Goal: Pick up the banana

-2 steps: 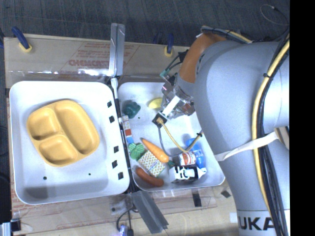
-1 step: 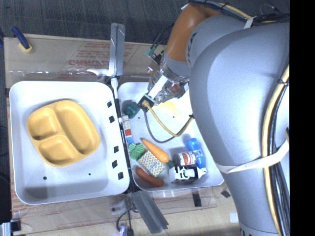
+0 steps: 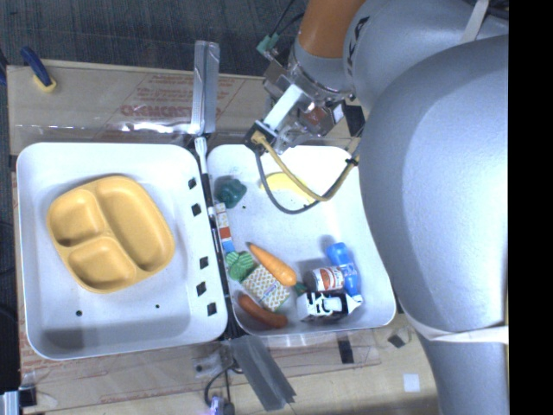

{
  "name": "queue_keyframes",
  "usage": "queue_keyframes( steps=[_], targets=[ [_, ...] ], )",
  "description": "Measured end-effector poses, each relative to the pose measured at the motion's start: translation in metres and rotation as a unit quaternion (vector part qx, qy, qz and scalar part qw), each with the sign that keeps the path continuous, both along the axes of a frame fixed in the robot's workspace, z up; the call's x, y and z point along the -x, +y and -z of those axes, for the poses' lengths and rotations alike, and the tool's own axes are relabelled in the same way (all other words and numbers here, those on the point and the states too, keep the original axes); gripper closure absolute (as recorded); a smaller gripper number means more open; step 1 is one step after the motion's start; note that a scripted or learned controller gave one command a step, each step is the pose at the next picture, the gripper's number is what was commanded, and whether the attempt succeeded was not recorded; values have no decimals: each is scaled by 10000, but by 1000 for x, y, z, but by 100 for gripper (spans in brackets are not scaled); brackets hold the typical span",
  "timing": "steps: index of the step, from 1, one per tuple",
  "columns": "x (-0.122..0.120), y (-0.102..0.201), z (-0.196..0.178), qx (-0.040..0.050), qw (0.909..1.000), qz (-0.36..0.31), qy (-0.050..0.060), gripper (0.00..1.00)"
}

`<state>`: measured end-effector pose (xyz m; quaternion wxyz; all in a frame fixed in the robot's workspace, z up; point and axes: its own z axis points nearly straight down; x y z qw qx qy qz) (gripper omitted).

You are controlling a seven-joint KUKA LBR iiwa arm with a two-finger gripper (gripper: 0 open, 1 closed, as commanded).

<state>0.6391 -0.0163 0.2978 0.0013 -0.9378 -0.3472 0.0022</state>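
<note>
A pale yellow shape that looks like the banana [image 3: 278, 182] lies in the upper middle of the right bin [image 3: 373, 258], partly crossed by the robot's looping cable. The gripper [image 3: 311, 121] hangs over the bin's far rim, just above and to the right of that shape. The wrist and its fittings hide the fingertips, and nothing shows held there.
The right bin's near half holds a carrot [image 3: 272, 264], a checkered packet [image 3: 264, 287], a sausage [image 3: 261, 313], a blue bottle [image 3: 340, 257], a small can [image 3: 329, 279] and a teal lump [image 3: 230, 190]. A yellow divided plate [image 3: 108, 230] sits in the left bin [image 3: 52, 335].
</note>
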Motion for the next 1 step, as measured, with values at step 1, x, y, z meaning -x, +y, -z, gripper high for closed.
queue_keyframes(
  steps=[1],
  targets=[
    [0,0,1,1,10000,-1,8,0]
  ],
)
